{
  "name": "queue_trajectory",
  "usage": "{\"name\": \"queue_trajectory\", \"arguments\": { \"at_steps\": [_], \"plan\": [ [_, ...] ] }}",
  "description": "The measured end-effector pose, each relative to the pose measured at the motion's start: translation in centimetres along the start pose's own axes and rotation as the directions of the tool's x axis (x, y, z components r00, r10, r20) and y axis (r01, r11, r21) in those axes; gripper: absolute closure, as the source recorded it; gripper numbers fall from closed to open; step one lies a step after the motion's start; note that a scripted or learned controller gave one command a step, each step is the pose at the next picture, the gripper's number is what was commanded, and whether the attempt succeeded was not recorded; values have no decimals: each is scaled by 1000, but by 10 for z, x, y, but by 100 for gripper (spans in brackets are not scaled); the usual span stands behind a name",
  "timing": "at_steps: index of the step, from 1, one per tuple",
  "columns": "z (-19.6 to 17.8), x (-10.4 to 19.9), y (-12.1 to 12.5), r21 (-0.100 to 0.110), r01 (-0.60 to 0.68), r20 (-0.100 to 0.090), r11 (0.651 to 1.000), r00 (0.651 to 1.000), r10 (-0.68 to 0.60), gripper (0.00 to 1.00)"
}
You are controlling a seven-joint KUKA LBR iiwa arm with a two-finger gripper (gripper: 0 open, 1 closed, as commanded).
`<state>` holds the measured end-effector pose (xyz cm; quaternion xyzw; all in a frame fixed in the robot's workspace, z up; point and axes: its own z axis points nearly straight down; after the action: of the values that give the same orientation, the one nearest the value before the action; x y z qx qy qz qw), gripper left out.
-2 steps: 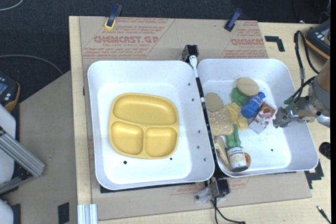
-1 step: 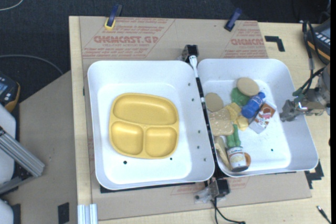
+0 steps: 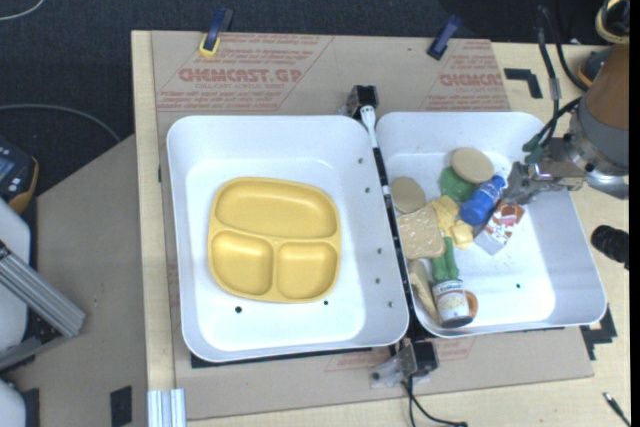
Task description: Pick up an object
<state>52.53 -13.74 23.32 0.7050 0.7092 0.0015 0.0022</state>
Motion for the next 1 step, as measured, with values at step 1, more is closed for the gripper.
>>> {"name": "queue_trajectory", "arguments": {
  "at_steps": [1],
  "plan": [
    [-6,30,39,0,0,0,1000,1000,0,100]
  ]
}}
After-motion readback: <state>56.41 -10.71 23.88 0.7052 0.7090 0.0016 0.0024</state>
